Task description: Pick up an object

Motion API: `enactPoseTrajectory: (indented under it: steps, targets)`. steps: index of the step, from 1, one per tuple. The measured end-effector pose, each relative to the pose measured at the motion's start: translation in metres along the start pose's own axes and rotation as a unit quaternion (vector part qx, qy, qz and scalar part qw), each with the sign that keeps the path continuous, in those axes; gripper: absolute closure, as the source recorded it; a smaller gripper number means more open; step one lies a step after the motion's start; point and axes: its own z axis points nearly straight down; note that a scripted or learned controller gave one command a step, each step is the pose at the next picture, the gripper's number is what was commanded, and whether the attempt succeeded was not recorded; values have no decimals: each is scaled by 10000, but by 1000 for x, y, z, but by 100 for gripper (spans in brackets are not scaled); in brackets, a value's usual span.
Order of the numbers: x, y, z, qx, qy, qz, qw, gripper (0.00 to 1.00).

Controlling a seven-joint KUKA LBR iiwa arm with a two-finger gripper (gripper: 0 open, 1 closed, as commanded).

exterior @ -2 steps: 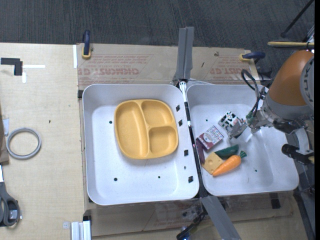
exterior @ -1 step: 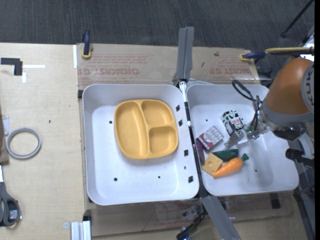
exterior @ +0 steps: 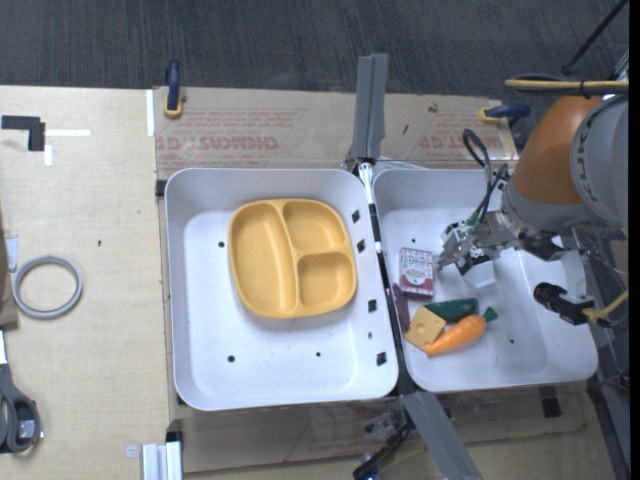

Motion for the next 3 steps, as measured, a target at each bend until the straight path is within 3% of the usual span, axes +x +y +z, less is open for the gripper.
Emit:
enactPoseTrajectory:
  steps: [1,2,3]
  targets:
    - [0,0,-8,10,-7,-12,10000,100]
    - [-32,-17,0,0,0,-421,9991,100]
    - [10,68,-111,-6,-6,11,10000,100]
